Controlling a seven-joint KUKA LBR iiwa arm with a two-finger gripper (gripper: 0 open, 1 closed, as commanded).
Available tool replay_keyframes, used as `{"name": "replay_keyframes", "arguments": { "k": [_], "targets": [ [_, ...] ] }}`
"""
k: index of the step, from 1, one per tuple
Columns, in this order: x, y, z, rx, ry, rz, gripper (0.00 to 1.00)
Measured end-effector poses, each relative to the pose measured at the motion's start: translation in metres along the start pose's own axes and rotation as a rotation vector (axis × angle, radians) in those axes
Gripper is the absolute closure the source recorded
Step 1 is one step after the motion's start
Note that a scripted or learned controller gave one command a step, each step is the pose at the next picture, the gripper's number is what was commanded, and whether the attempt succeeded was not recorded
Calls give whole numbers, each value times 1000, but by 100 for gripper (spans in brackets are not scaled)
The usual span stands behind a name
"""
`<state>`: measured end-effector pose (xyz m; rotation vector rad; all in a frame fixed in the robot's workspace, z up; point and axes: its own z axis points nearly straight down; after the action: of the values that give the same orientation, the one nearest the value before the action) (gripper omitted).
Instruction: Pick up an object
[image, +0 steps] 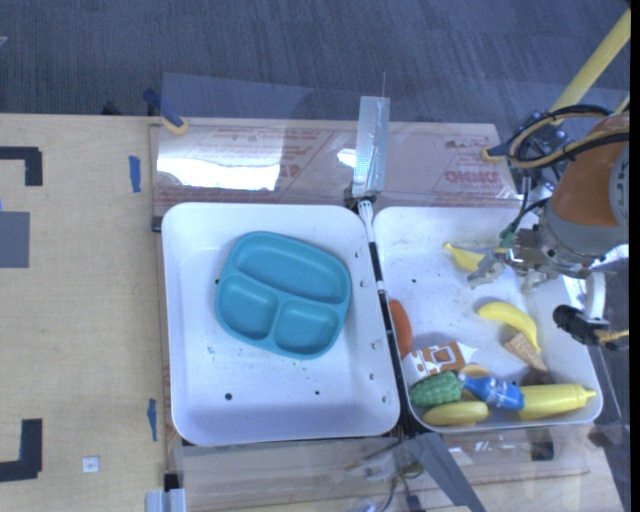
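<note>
Gripper (512, 262) hovering over right bin (425, 228), fingers spread, holding nothing; small banana (464, 257) lying just left, long axis slanting.

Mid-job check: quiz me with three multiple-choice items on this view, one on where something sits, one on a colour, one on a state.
1. Where does the blue plate lie?
A. left bin
B. right bin
C. on the wooden bench

2. What colour is the band above the arm's wrist?
A. green
B. orange
C. purple

3. How does the plate rest?
A. upside down
B. open side up
C. standing on its edge

Key:
1 A: it lies inside the left bin, apart from the toys.
2 B: the orange band shows above the gripper.
3 B: its three compartments face the camera.
</note>
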<state>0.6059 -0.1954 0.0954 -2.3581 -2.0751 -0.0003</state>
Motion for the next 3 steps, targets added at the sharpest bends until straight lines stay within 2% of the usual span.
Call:
{"name": "replay_keyframes", "arguments": {
  "k": [1,2,3],
  "targets": [
    [-10,-81,8,-1,4,-10,0],
    [-10,-80,8,-2,4,-11,0],
    [35,-39,8,-8,-2,-269,0]
  ]
}}
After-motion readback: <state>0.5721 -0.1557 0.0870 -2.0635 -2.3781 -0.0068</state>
